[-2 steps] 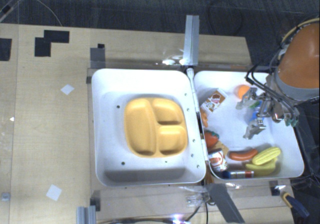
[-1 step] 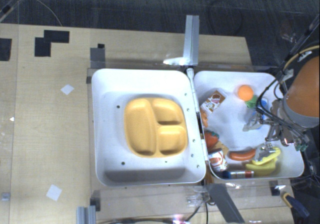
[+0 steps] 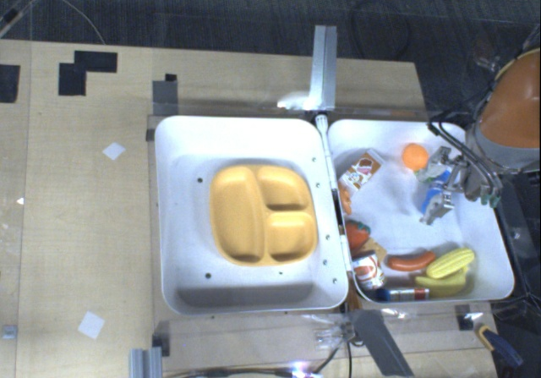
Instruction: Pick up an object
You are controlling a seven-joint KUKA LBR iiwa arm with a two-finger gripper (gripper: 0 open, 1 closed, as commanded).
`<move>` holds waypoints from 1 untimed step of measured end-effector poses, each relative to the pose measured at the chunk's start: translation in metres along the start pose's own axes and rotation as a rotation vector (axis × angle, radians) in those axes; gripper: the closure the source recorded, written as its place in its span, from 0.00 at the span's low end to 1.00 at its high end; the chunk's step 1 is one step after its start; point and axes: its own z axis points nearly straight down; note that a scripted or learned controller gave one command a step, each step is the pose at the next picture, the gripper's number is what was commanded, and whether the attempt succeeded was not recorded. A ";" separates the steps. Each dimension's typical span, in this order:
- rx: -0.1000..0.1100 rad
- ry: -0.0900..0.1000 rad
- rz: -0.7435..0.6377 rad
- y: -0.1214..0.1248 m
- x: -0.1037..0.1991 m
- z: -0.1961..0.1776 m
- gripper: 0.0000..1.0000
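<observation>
Nearest me, worktop (image 3: 76, 224) spreads left of my end effector (image 3: 435, 199), which hangs in the right bin (image 3: 505, 271); I cannot tell its grip. Bare floor lies leftward, before the carton (image 3: 361, 171). Orange ball (image 3: 414, 156) sits just up-left; corn (image 3: 450, 264) lies below.

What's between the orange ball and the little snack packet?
Just bare white bin floor separates the orange ball from the snack packet in the camera view.
</observation>
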 end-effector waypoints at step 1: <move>0.001 0.002 0.272 -0.015 0.024 0.006 0.00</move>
